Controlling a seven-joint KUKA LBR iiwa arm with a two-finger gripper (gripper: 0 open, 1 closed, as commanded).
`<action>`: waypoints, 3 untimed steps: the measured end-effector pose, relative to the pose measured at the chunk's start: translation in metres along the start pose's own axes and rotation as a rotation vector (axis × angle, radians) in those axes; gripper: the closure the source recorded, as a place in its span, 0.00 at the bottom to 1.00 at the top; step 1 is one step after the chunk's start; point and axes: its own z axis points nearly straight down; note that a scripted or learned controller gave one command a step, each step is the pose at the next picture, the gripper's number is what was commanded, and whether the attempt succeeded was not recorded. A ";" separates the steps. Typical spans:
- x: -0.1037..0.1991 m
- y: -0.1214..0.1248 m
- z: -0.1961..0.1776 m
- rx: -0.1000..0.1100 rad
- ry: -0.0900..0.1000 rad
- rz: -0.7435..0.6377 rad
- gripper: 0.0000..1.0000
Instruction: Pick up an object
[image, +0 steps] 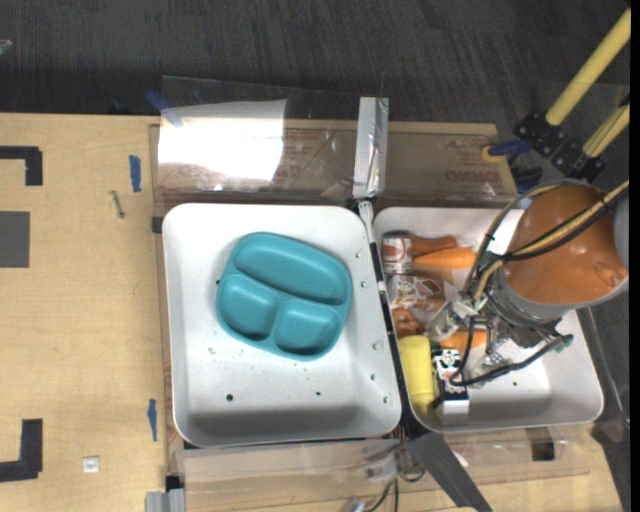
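A teal divided plate (283, 294) lies in the left bin (200, 390). The right bin (560, 400) holds a heap of small objects: an orange carrot-like piece (445, 258), a printed can or packet (397, 252), a yellow cylinder (416, 368), and other orange and white bits. My arm, with its orange band (560, 245), reaches down over the right bin. The gripper (462, 345) is low among the cluttered items beside the yellow cylinder, and cables and the wrist cover much of it.
A clear plastic sheet (260, 155) and a silver taped strip (370, 150) stand behind the bins. Yellow poles (590, 70) rise at the upper right. The wooden bench (70, 300) extends to the left with black markers.
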 end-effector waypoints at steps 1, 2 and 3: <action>0.013 0.009 0.000 -0.003 -0.001 -0.014 0.00; 0.009 0.008 -0.013 0.004 -0.010 -0.014 1.00; -0.084 0.013 -0.149 -0.004 -0.001 -0.115 1.00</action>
